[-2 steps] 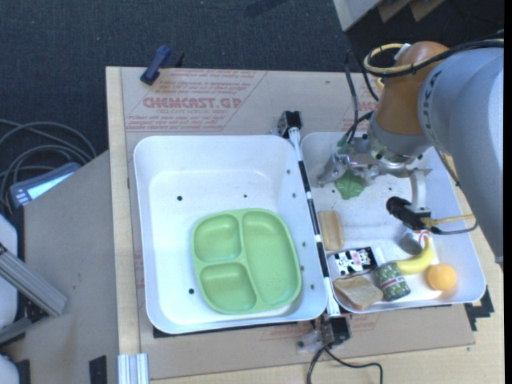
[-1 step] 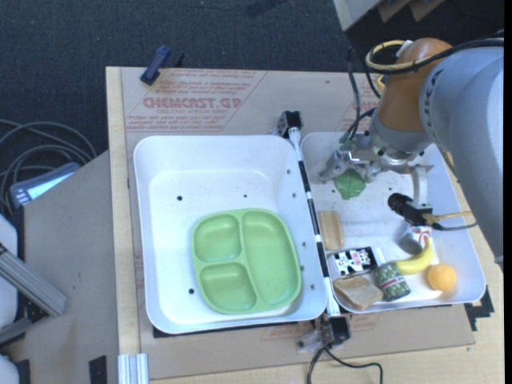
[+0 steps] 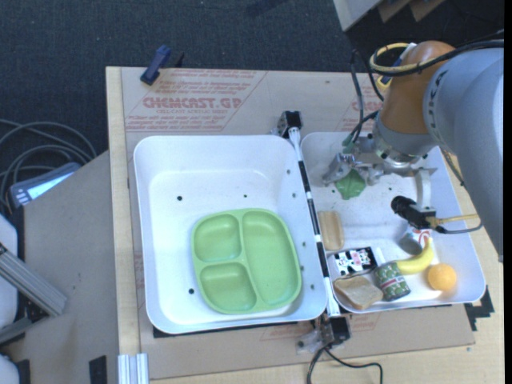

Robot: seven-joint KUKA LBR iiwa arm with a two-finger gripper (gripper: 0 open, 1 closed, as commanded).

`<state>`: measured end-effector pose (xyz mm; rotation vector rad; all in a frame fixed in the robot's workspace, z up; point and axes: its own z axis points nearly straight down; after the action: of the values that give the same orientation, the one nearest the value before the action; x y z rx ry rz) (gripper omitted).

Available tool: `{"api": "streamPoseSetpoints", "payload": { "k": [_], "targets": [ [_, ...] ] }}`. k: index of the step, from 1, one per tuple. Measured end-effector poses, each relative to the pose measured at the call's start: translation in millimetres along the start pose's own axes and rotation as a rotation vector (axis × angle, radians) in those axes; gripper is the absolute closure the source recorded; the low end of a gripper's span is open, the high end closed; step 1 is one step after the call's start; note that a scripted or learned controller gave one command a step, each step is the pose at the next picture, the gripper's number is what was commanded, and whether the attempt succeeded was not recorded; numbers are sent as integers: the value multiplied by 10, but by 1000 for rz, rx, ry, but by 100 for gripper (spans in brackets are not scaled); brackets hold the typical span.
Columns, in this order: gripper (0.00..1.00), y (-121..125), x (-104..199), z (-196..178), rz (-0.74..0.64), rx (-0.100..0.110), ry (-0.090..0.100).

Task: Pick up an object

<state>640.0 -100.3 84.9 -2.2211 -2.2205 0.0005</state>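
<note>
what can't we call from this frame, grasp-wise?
- Gripper: the wrist above covers much of it in the camera view; open or shut is unclear.
- Green object: sits at the gripper, partly under it; held or only touched cannot be told, and its shape is blurred.
- Black-and-white item: print too small to read.
- Green can: label too small and blurred.
- Arm: cut by the right edge.

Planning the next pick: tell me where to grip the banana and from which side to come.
Grip the banana across its curved yellow middle, coming straight down from above. It lies flat in the right bin, with the orange close at its lower side and a green can near its left end, so the fingers probably fit best across the narrow width.
</note>
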Motion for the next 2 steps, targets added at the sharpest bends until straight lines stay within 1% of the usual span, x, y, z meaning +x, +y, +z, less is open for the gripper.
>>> {"api": "streamPoseSetpoints", "payload": {
  "k": [1, 2],
  "targets": [
    [0, 8, -155, 1, 0, -2, -1],
    [100, 17, -151, -109, 0, -5, -1]
  ]
}}
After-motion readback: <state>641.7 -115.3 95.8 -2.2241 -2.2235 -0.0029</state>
